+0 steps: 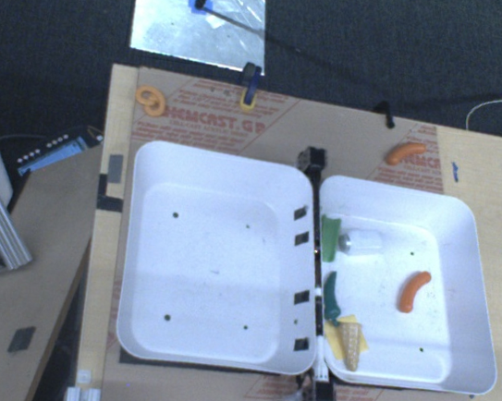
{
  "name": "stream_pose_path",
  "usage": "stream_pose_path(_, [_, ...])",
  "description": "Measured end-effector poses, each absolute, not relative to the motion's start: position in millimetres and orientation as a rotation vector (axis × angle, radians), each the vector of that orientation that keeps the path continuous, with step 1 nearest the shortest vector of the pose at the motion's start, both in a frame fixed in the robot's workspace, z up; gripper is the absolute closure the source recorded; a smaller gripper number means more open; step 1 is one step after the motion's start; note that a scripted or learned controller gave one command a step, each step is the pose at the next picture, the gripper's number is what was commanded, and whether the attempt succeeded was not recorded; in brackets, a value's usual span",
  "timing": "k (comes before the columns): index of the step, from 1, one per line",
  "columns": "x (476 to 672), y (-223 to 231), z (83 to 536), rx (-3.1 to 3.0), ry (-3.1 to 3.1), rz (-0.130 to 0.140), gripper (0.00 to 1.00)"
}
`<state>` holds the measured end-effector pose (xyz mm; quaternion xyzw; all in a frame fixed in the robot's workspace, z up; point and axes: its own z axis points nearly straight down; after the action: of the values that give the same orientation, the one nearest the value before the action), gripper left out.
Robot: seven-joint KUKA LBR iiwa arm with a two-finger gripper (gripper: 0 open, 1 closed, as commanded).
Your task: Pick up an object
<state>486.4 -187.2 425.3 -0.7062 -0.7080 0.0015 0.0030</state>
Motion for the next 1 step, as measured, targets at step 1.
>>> stream_pose_path(1, [487.9,-188.3,443.1,-2.220,-2.235,-0.006,1.00])
